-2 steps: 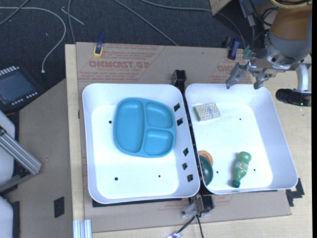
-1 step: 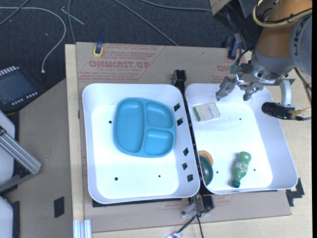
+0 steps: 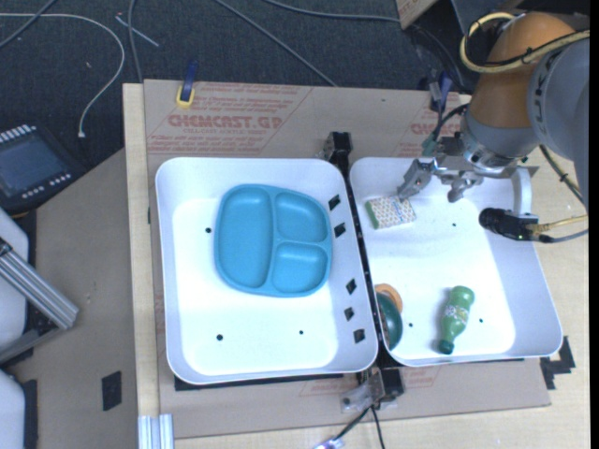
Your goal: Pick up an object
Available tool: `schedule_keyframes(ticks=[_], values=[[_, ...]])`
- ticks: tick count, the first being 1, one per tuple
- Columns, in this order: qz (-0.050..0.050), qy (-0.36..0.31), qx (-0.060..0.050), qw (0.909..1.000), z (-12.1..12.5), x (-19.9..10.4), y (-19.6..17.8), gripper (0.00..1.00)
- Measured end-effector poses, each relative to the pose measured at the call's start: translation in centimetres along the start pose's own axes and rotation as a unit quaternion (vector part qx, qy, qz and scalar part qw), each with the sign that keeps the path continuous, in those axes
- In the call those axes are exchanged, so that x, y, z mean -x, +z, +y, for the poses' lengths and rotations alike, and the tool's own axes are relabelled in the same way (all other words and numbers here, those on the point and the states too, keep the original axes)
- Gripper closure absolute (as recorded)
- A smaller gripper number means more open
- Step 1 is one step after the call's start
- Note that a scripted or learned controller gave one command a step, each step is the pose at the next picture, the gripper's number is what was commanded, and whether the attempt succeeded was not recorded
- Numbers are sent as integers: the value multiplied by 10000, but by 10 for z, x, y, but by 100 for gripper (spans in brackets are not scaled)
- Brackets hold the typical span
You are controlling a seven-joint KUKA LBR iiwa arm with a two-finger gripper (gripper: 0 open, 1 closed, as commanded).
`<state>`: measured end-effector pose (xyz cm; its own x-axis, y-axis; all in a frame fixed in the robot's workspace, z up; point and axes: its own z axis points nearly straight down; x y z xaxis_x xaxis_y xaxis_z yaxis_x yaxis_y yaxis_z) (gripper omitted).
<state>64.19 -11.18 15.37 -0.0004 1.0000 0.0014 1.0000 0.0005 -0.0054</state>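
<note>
My gripper [image 3: 432, 187] hangs over the back of the right bin [image 3: 510, 279], open, with nothing between its fingers. Its left fingertip [image 3: 408, 189] is just above and to the right of a small white-and-green patterned block [image 3: 390, 212] that lies near the bin's back left corner. A green bottle [image 3: 455, 318] lies toward the bin's front. A teal and orange round object [image 3: 388, 312] leans against the front left wall.
The left bin [image 3: 187, 288] holds a blue divided plate [image 3: 273, 239]. Black clips run along the wall between the bins [image 3: 353, 251]. A black cable connector [image 3: 505, 223] hangs over the right bin's right side.
</note>
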Motion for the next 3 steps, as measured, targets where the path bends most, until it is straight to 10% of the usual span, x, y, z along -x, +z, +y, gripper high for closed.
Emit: schedule_keyframes(ticks=[1,2,3], values=[[2,9,26,10000,-1,0,61,0],[-2,-2,76,10000,3,-1,43,100],[-11,-4,64,10000,3,-4,-22,100]])
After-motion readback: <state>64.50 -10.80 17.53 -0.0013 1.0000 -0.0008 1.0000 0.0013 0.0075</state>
